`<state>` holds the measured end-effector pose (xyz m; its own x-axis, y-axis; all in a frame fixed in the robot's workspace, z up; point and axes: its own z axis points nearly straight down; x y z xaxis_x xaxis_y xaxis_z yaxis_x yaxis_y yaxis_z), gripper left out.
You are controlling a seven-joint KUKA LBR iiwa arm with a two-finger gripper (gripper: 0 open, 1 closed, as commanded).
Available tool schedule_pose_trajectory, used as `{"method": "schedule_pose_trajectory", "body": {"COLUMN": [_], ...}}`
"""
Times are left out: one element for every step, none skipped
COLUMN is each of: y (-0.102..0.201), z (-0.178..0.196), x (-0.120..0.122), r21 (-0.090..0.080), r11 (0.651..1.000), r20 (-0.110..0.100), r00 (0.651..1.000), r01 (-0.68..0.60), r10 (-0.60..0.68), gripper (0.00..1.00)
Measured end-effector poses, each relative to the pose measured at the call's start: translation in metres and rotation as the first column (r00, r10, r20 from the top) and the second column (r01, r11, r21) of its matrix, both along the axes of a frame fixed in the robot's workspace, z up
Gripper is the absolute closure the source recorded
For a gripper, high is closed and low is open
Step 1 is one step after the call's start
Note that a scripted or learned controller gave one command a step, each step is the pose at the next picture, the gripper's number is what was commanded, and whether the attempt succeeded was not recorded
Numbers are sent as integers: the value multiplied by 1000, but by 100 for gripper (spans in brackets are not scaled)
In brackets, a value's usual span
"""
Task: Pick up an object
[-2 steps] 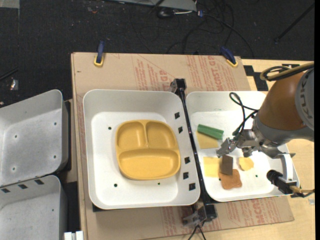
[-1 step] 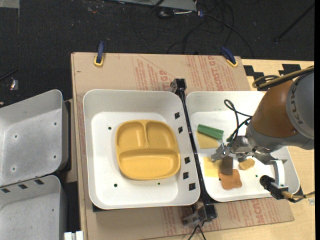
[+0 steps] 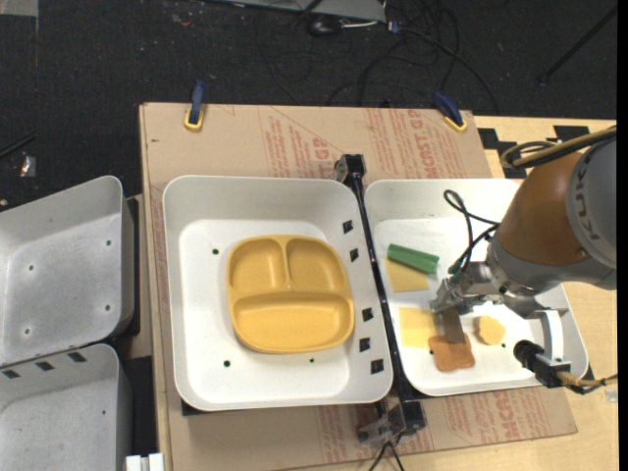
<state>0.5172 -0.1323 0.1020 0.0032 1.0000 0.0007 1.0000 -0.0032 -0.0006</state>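
The right bin point(image 3: 412, 196) holds several small items. A green block point(image 3: 412, 258) lies near its middle left, with a pale yellow flat piece point(image 3: 404, 279) just below it. Closer to the front are a yellow slab point(image 3: 416, 331), a brown piece point(image 3: 452, 355) and a small round orange-yellow piece point(image 3: 490, 332). My gripper point(image 3: 449, 314) hangs low in this bin, right above the brown piece and beside the yellow slab. The wrist hides what lies directly under it.
The left bin point(image 3: 196, 204) carries a yellow divided plate point(image 3: 290, 294) in its middle. A black divider point(image 3: 371, 273) runs between the two bins. Cables loop over the right bin's far side. The arm's orange band point(image 3: 549, 219) covers the right bin's right part.
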Motion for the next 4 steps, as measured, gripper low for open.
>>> {"method": "schedule_pose_trajectory", "body": {"y": [4,-2,-2,43], "z": [62,123,163,152], "x": [6,4,5,10], "r21": [-2,-3,-2,0], "r11": [1000,1000,1000,1000], "r20": [6,6,5,1], "r00": [1000,1000,1000,1000], "r01": [-6,-6,-6,-10], "r10": [6,6,6,10], "gripper": [100,100,100,100]}}
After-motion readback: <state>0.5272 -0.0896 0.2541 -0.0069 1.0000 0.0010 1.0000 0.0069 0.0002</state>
